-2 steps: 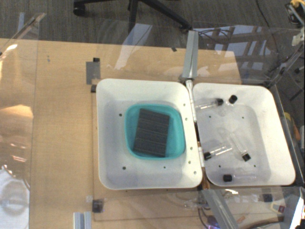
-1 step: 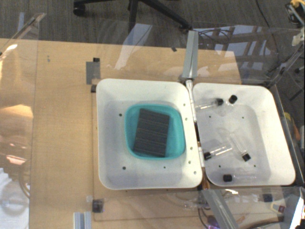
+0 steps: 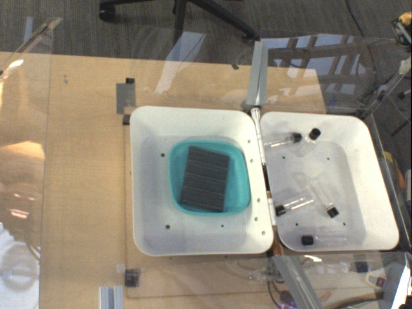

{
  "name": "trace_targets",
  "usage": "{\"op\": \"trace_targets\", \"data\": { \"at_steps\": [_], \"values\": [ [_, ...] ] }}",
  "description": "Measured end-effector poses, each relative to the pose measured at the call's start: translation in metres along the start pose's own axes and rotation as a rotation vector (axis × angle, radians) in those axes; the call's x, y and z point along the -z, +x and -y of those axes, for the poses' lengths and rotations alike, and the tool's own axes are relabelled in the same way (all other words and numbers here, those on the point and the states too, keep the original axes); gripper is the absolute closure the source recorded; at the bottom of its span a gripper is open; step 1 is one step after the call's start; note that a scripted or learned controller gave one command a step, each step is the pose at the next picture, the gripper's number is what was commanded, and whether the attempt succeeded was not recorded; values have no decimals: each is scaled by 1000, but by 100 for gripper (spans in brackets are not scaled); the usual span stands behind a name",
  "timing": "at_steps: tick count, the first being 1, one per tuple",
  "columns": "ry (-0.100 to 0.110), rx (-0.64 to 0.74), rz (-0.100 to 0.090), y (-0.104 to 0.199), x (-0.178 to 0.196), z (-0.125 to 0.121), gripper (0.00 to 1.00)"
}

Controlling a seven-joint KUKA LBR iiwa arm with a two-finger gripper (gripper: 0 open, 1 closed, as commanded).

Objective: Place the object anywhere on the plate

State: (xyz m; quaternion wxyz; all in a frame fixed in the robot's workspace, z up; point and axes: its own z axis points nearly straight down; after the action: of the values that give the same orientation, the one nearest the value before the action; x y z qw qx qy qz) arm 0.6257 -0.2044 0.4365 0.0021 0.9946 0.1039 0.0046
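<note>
A teal square plate sits in the middle of the left white bin. A dark grey ribbed rectangular block lies flat on the plate, slightly tilted, well inside its rim.
The right white bin holds several clear tubes with black caps, such as one near its left wall and one at the top. A metal divider post stands behind the bins. The wooden bench spreads to the left.
</note>
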Motion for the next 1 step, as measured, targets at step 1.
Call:
{"op": "trace_targets", "data": {
  "at_steps": [1],
  "values": [
    [0,-2,0,-33,0,6,0]
  ]
}}
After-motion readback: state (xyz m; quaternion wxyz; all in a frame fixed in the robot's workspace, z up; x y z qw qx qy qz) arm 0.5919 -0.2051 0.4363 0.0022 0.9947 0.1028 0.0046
